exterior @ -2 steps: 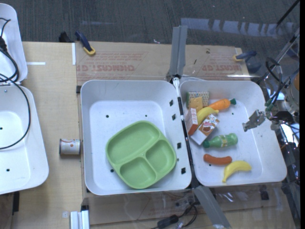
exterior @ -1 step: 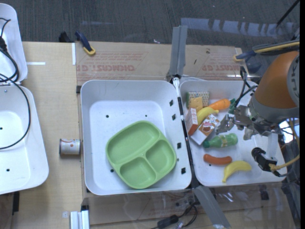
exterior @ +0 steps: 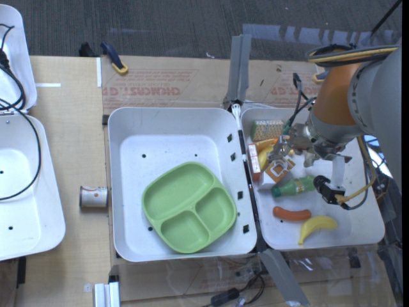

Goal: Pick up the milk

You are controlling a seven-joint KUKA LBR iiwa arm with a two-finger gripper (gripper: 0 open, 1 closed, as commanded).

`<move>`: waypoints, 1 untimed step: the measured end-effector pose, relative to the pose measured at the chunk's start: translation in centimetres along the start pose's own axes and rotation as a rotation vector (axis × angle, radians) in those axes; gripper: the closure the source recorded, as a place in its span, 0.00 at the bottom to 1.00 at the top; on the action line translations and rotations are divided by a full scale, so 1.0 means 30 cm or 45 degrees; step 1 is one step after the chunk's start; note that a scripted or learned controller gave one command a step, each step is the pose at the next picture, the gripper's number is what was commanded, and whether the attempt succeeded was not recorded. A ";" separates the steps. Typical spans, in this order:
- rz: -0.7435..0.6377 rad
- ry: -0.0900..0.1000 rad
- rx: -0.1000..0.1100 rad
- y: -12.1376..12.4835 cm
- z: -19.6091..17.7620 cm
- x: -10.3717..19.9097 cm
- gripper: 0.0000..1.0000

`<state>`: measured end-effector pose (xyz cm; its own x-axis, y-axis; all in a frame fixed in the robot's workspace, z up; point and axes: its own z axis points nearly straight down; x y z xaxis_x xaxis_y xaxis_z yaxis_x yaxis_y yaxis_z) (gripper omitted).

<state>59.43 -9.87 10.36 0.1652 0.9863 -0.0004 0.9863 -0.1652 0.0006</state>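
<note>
The milk [exterior: 280,170] is a small white and orange carton lying tilted in the right bin [exterior: 358,235], near its left wall. My gripper [exterior: 285,149] hangs right over the carton's upper edge, in the back left part of that bin. The grey wrist and its orange band rise to the right of it. Whether the gripper touches the carton cannot be made out.
Around the carton lie a red and white box [exterior: 254,160], a green packet [exterior: 265,130], a green bottle [exterior: 293,187], a sausage [exterior: 291,213] and a banana [exterior: 316,226]. The left bin [exterior: 128,139] holds a green divided plate [exterior: 189,206]. A small can [exterior: 94,197] lies on the bench.
</note>
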 end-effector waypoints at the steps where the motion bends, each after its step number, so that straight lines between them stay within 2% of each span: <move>1: -0.002 -0.001 0.002 -0.001 -0.028 -0.002 1.00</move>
<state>59.40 -9.93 11.20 0.1634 0.9866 -0.0016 0.9866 -0.1634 -0.0010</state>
